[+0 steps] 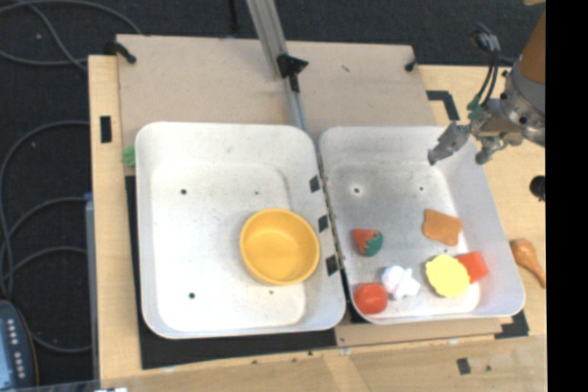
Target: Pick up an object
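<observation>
My gripper [460, 153] hangs over the far right edge of the right bin [386, 161]. Its two fingers are spread open with nothing between them. Nearer the front of that bin lie an orange piece [442, 226], a red and green strawberry-like toy [368, 240], a yellow object [446, 276], a red-orange block [474, 264], a small white object [399, 281] and a red ball [371, 297]. The orange piece is the closest of them to the gripper. A yellow bowl [279, 245] sits in the left bin [184, 170].
A slanted metal rail [262, 0] rises behind the bins and ends at a black clamp between them. An orange item [525, 256] lies on the bench just right of the right bin. Cables run over the dark floor at the left.
</observation>
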`<state>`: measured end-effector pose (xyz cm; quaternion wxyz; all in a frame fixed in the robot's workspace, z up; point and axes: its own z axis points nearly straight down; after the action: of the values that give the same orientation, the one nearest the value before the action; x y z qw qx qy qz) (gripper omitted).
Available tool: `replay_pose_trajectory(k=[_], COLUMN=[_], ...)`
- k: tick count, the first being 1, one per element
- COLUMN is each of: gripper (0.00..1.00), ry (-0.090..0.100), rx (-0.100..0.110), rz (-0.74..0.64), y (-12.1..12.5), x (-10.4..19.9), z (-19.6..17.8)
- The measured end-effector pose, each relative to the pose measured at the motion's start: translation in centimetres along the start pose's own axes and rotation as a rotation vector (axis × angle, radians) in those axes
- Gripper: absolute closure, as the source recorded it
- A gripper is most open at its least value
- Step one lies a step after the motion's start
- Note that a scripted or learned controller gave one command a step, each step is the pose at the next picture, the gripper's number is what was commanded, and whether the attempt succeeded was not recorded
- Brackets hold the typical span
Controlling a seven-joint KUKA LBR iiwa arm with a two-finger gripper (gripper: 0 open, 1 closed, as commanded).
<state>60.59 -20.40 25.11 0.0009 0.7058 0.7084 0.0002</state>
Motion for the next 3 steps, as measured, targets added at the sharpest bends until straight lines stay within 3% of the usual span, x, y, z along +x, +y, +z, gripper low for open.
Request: replay_pose_trajectory(k=[1,3], gripper=[0.0,0.0], ry=[-0.001,-0.001], rx=[0.0,0.006], rz=[-0.001,0.004], y=[0.0,0.3], x=[0.0,-1.3], z=[0.0,12.2])
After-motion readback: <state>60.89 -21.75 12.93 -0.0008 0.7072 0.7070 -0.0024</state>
